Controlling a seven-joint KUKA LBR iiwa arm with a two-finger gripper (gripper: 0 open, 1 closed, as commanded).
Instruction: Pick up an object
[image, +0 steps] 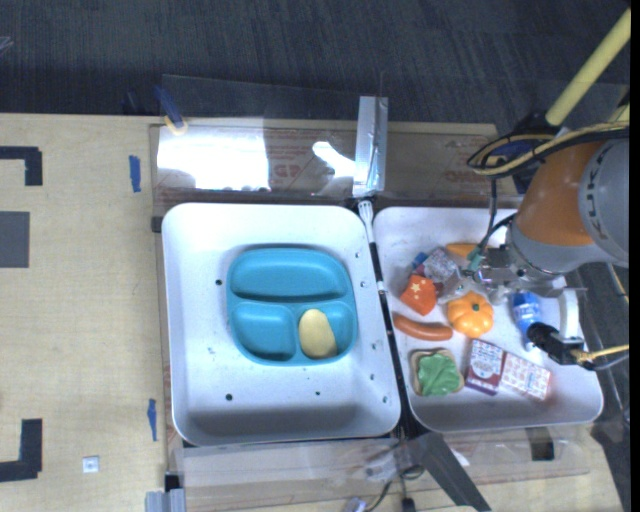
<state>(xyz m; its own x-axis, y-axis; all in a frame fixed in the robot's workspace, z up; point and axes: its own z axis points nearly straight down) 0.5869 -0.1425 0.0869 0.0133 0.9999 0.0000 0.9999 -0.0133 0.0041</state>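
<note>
Grey and orange on the right: arm reaching in over the right bin, pincer low above the far half of it. Cannot tell how wide the pincer stands or whether it has hold of anything; too blurred there, and crossed by cables.

Just nearer the camera than the pincer, almost under it: orange pumpkin. Just left of the pincer: crumpled clear wrapper, and beside that, a little nearer, red strawberry. Beyond the pincer, towards the far rim: another orange piece, partly hidden. Left of and nearer than the pincer, next to the pumpkin: sausage, lying close along the bin's left wall. Right of the pincer, under the wrist: blue bottle.

Further towards the near rim, well clear of the pincer: green leaf piece, red and white box and a printed card, packed side by side close to the edge. Little bare floor anywhere around the pincer; tight between things and walls.

Far left of the pincer, past the shared rims: left bin with a blue tray, a yellow egg in one compartment, and wide bare white floor all round the tray.
</note>
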